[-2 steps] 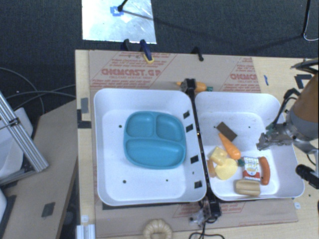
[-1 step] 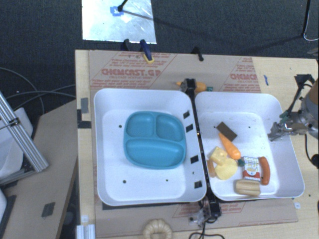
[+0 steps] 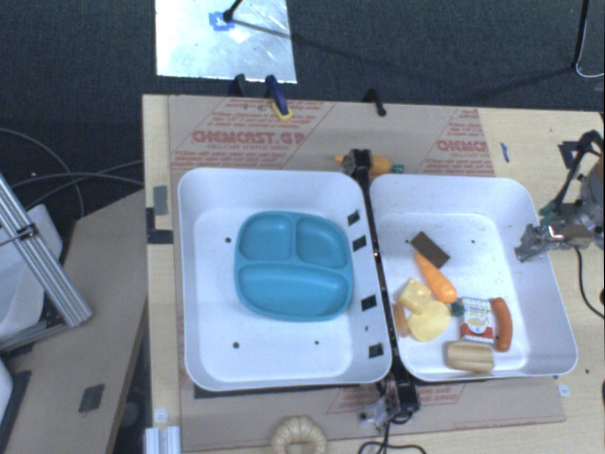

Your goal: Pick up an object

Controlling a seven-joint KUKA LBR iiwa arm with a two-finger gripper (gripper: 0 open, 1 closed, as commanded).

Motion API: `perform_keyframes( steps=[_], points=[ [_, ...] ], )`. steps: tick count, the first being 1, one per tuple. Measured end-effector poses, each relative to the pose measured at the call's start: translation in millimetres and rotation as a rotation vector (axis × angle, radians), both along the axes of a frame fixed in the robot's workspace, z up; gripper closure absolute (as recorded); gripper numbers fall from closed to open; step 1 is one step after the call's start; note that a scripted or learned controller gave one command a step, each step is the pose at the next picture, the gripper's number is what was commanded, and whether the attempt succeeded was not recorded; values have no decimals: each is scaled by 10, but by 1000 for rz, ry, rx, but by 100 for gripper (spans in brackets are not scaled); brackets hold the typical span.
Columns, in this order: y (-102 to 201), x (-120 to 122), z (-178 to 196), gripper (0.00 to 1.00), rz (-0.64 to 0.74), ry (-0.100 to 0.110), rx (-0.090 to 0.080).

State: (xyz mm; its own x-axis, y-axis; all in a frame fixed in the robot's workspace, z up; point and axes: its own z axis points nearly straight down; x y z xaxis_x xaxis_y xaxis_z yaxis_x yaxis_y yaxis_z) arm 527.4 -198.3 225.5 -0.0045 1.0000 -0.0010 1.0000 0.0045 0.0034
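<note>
Where bins (image 3: 284, 183) sit, board (image 3: 255, 135) reads "CHEMCAST GP".

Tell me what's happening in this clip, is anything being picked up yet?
Not yet, as far as this frame shows. The gripper sits at the right edge of the right bin, over its rim, with nothing visibly held. The toy food lies in that bin's lower part: a carrot, a brown block, yellow pieces, a sausage, a bread roll and a small packet. The left bin holds a blue divided plate.
</note>
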Motion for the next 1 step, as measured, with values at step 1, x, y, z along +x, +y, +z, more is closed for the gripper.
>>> perform_keyframes(
  steps=[1],
  points=[
    [468, 370, 45, 100, 5, -2, 1]
  ],
)
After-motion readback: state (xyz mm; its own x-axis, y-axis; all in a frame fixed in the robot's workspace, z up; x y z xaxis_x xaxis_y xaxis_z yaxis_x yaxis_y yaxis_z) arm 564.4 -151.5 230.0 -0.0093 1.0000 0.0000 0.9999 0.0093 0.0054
